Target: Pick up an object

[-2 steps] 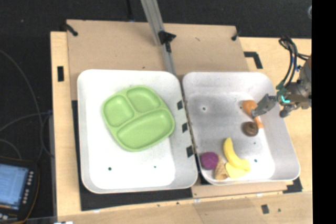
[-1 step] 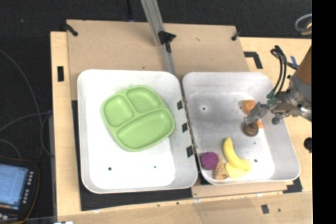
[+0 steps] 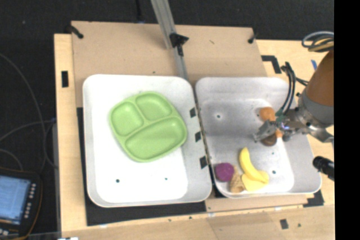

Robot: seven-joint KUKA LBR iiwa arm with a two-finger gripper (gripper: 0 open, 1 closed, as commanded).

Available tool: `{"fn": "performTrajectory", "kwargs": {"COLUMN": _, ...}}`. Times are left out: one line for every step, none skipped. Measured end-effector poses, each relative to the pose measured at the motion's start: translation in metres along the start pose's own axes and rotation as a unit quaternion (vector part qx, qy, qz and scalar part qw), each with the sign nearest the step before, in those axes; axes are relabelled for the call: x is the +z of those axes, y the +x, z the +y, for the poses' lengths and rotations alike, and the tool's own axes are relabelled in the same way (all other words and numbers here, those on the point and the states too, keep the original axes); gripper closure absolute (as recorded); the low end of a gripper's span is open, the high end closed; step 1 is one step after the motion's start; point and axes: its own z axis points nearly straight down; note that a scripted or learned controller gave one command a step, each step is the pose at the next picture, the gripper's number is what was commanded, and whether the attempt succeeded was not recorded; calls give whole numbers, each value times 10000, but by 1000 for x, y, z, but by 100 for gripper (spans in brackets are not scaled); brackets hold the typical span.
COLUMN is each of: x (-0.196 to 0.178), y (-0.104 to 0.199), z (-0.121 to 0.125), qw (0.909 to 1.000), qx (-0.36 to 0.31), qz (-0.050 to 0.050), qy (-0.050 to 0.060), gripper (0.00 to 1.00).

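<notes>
My gripper (image 3: 271,133) hangs low over the right part of the right bin (image 3: 236,95). An orange object (image 3: 266,114) lies just above its fingers, and a small brown object (image 3: 270,140) sits right under them. A yellow banana (image 3: 251,168) lies nearer the front of that bin, with a purple round fruit (image 3: 224,171) to its left and a tan piece (image 3: 236,183) at the front rim. Whether anything sits between the fingers is unclear.
The left bin (image 3: 101,177) holds a green divided plate (image 3: 148,126). A metal pole (image 3: 160,3) slants down from the top to the bins' back edge. Cables (image 3: 289,87) trail from the arm at the right.
</notes>
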Motion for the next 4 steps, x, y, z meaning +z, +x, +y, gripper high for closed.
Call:
{"fn": "performTrajectory", "kwargs": {"x": 45, "y": -1, "z": -7, "qw": 10000, "qx": 0, "qz": 1, "qy": 0, "gripper": 0}}
{"fn": "performTrajectory", "kwargs": {"x": 31, "y": -3, "z": -5, "qw": 10000, "qx": 25, "qz": -7, "qy": -42, "gripper": 100}}
{"fn": "performTrajectory", "kwargs": {"x": -23, "y": 5, "z": -7, "qw": 10000, "qx": -20, "qz": -10, "qy": -55, "gripper": 100}}
{"fn": "performTrajectory", "kwargs": {"x": -71, "y": 3, "z": -5, "qw": 10000, "qx": -20, "qz": -14, "qy": -59, "gripper": 100}}
